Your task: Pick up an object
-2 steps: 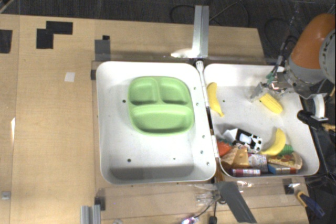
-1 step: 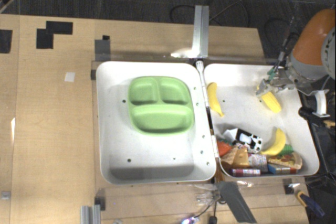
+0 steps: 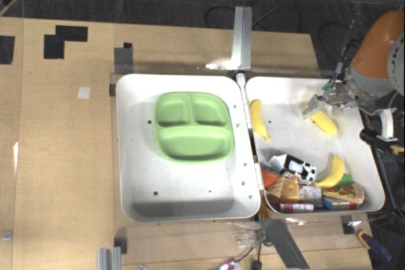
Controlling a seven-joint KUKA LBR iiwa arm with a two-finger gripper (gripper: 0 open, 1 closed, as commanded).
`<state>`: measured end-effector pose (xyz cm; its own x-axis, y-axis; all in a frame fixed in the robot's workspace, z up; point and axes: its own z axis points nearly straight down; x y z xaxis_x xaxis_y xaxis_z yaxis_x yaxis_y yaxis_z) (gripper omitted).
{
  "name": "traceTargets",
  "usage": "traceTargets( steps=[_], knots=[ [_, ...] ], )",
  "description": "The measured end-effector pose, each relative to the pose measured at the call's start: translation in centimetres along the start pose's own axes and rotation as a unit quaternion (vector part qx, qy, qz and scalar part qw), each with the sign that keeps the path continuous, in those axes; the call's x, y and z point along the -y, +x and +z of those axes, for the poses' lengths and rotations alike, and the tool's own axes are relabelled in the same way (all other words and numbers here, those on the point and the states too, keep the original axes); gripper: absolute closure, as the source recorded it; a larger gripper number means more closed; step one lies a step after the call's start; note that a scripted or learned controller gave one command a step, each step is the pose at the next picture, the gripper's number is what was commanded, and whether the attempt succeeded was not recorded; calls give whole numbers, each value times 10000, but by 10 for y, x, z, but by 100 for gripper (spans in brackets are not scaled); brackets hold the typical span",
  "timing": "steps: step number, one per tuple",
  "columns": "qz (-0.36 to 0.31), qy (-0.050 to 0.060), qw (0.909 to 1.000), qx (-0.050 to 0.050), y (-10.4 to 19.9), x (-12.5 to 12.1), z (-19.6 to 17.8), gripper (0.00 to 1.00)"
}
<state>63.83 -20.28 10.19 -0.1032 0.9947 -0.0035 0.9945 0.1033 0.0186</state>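
From above, the gripper (image 3: 324, 102) hangs low in the right bin (image 3: 288, 90), just above a small yellow corn-like piece (image 3: 324, 124) with a ribbed surface; whether it grips anything cannot be told. A curved banana (image 3: 257, 119) lies by the bin's left wall, another banana (image 3: 333, 172) among packets near the front. The left bin (image 3: 136, 155) holds a smooth green sectioned tray (image 3: 193, 125).
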Motion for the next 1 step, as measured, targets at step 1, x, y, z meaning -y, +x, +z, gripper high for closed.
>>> traceTargets(
  steps=[1],
  knots=[
    [-12, -42, 10000, 9, 1, -3, -13, 100]
  ],
)
